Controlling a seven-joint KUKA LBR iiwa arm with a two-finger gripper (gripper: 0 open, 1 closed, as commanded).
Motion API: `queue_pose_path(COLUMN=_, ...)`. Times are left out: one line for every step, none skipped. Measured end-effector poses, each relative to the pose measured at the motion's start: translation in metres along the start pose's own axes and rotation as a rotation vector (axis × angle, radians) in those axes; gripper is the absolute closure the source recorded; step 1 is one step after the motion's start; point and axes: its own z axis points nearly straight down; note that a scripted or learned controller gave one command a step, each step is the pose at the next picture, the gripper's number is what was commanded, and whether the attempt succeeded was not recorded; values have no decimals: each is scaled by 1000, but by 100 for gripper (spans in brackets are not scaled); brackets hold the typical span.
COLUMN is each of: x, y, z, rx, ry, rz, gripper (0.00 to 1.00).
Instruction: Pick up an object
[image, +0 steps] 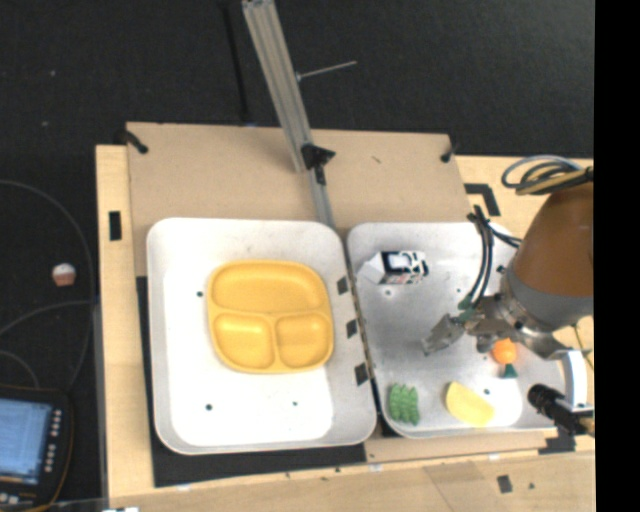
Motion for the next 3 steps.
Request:
queue_pose_path(x=-6, y=-3, z=61, rx=2, ry=0, rz=2, gripper=0)
queue_pose_path(x=-7, y=-3, z=90, rx=-1, ry=0, rz=2, gripper=0)
queue_pose_path(x=-8, y=-1, z=78, rx=-8, ry=-1, rz=6, gripper=100)
